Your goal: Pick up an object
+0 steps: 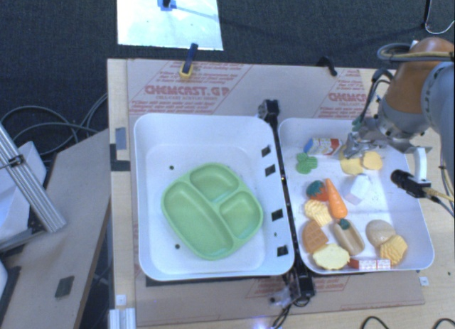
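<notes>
End effector point(357, 148) low over yellow toy food point(353, 165) in right bin point(426, 249); grip state indeterminable. Advise centring before closing.

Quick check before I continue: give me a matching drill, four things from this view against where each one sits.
Things:
1. green tray
2. carrot
3. claw
4. hot dog

Places:
A. near edge of the right bin, among the toy foods
B. far end of the right bin, by yellow pieces
C. left bin
D. middle of the right bin

Pairs: 1-C, 2-D, 3-B, 4-A
</notes>
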